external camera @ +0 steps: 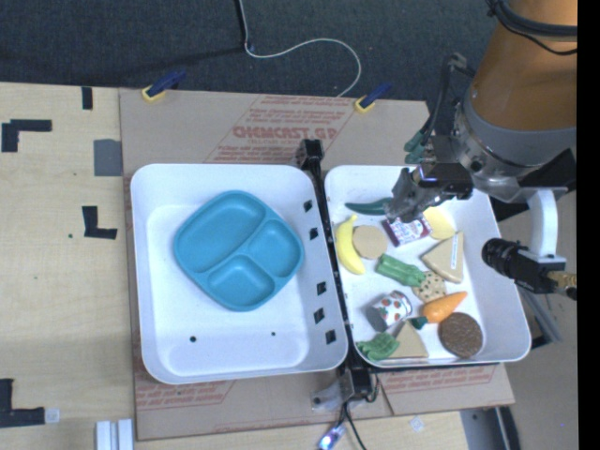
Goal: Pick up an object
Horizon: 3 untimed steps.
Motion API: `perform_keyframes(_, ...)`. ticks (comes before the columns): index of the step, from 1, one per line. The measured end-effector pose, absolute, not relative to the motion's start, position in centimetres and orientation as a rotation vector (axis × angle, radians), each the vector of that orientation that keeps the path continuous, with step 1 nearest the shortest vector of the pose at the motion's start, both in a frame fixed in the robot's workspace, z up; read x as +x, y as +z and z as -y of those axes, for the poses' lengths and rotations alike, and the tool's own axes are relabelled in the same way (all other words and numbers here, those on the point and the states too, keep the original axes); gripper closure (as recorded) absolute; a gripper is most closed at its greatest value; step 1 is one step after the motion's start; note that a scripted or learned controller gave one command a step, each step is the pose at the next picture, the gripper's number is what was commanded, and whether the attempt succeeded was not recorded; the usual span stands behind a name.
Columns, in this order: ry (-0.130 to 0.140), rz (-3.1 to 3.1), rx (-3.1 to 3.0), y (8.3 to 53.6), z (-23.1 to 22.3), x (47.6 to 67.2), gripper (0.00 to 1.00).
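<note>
Bins: two white, side by side; left bin [150, 251], right bin [502, 251].
Left bin: one blue divided plate [237, 249].
Right bin: one banana [348, 247], one carrot [441, 306], one brown cookie [461, 334], one green pepper [367, 206], assorted toy food.
Gripper [409, 206]: over the right bin's far side, above a purple-and-white packet [409, 231]; finger state cannot be made out.

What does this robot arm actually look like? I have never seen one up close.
The arm is thick and rounded, with a broad orange section above a grey band near the wrist. Below that sits a cluster of dark metal parts and thin cables, ending in a small dark gripper. A black cable loops around the top of the orange part, and a white bracket with a black cylinder sticks out lower on its side.
</note>
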State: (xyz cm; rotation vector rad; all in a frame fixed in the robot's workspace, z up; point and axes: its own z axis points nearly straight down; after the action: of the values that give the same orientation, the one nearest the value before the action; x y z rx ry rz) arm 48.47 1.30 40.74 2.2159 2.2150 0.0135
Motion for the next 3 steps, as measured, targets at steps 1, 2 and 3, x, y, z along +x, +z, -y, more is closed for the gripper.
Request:
perform_keyframes(1, -0.008, -2.232, 2.217, 34.9, -7.7, 48.3, 1.0)
perform_keyframes(2, -0.015, -2.227, 2.224, 26.6, -8.6, 48.3, 1.0)
perform_keyframes(3, 0.021, -2.223, 2.209, 40.7, -11.8, 51.1, 1.0)
